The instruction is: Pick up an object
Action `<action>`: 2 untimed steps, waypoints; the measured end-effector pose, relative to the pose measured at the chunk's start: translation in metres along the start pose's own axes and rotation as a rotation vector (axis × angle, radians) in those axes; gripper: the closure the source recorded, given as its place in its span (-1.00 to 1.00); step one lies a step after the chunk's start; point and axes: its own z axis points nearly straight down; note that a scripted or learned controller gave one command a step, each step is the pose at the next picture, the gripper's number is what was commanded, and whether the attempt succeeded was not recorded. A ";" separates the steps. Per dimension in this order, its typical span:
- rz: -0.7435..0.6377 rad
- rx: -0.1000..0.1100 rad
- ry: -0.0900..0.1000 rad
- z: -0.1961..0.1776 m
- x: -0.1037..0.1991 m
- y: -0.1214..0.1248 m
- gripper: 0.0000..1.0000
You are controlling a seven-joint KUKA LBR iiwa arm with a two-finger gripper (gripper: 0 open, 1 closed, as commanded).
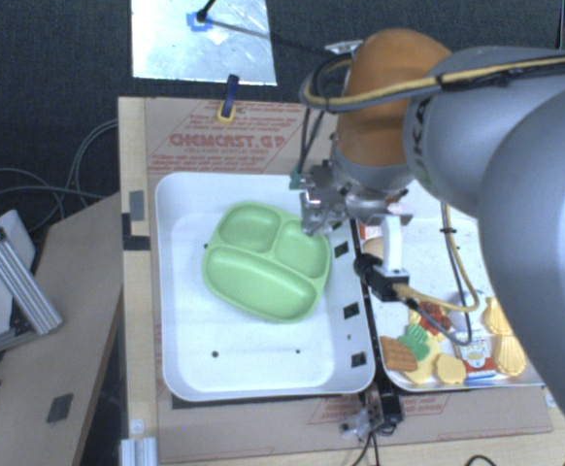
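Camera view: the gripper (314,214) hangs over the left bin (181,357), at the far right rim of the green divided plate (266,260) lying in the bin's middle. Whether its jaws are apart or together cannot be told. Small toy foods (438,352) crowd the right bin's (428,246) near end

- Pale green plastic divided plate (266,264), three compartments, lies flat and face up in the left white bin (181,289).
- Small colourful toy food pieces (446,349) are heaped in the right bin's near corner.
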 end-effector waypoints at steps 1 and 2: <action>0.007 0.000 -0.001 0.008 -0.009 0.007 1.00; 0.002 0.000 0.000 0.003 -0.001 0.001 1.00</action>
